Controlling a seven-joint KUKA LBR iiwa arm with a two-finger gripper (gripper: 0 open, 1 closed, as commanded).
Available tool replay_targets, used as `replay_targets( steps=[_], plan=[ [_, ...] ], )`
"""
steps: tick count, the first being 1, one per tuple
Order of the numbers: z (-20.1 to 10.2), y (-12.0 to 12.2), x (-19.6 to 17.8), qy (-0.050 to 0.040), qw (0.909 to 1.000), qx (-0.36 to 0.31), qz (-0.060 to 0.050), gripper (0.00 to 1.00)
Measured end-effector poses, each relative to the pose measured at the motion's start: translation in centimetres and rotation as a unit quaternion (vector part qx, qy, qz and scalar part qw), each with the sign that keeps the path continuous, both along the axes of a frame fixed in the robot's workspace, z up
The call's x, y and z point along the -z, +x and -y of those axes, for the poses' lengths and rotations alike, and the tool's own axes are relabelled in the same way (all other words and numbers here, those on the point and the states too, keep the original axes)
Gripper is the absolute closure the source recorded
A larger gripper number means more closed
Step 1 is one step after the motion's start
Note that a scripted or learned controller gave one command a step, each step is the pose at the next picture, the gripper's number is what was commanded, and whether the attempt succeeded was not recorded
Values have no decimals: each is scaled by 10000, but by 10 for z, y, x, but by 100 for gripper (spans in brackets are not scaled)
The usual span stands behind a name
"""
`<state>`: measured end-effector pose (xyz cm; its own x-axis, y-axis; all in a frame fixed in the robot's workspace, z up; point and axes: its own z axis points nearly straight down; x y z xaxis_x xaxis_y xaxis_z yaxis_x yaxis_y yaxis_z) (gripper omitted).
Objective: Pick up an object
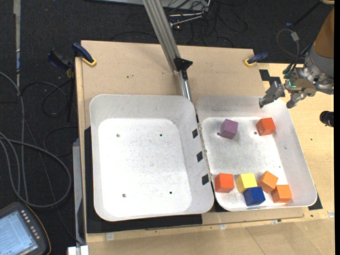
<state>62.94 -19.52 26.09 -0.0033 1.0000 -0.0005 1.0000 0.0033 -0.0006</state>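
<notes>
The right bin (297,142) holds several small cubes. A purple cube (229,128) and an orange cube (265,126) lie near its far side. Along its near edge sit an orange cube (224,182), a yellow cube (246,181), a blue cube (254,195) and two more orange cubes (269,180) (281,193). My gripper (277,103) hangs above the bin's far right corner, up and to the right of the far orange cube. It is open, and nothing sits between its fingers.
The left bin (101,142) lies beside the right one, with black clips (201,155) along their shared edge. A slanted metal pole (162,28) crosses the far side of the bench. Yellow-tipped clamps (85,54) (255,60) grip the bench's far corners.
</notes>
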Motion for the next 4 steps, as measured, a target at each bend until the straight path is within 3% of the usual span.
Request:
replay_targets(
  steps=[1,4],
  plan=[
    [0,0,0,-2,10000,-2,0,0],
    [-4,8,143,-11,10000,4,10,0]
  ],
)
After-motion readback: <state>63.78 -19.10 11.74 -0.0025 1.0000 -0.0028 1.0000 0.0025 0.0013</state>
